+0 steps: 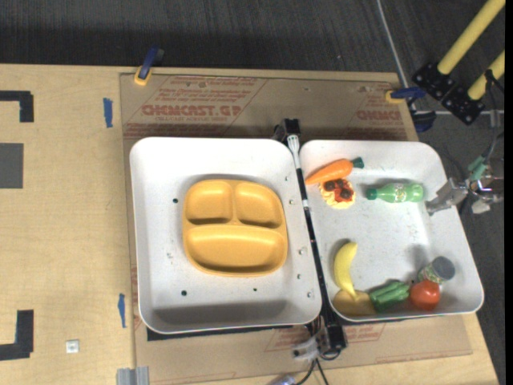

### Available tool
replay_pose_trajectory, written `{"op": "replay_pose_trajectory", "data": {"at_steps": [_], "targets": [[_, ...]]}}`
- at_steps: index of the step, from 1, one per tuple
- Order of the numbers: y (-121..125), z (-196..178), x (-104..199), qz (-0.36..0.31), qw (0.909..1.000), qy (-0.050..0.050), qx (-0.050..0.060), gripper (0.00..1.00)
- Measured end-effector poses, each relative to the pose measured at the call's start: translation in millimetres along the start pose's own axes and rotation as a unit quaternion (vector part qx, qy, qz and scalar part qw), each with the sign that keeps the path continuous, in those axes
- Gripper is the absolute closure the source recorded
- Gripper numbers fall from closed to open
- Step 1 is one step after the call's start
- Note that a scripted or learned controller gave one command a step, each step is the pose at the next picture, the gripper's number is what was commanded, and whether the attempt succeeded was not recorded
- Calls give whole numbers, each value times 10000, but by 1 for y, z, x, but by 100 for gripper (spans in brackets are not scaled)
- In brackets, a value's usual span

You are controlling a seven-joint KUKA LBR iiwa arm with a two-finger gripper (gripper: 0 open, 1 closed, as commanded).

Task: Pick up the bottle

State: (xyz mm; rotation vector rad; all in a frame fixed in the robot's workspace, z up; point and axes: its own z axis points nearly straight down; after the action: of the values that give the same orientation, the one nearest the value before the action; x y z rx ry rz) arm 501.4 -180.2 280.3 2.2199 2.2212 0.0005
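Cut off by the right edge: metal gripper parts (469,191) beside the right bin (401,231), too small and partial to tell the finger state. Yellow poles (474,26) at upper right run out of frame. Too blurred to identify: grey round object (440,269) above the tomato (425,293). Partly covered by the green vegetable (389,293): lower end of the banana (346,275). Unclear dark-and-red topping on the small yellow item (338,191).
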Motion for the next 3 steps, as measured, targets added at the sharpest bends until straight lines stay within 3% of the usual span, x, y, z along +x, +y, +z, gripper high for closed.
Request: {"op": "replay_pose_trajectory", "data": {"at_steps": [1, 2, 3], "targets": [[1, 140, 10, -462, 9989, 6, 9, 0], [-21, 194, -10, -1435, 9897, 1, -12, 0], [-12, 81, -14, -2195, 9756, -3, -8, 0]]}}
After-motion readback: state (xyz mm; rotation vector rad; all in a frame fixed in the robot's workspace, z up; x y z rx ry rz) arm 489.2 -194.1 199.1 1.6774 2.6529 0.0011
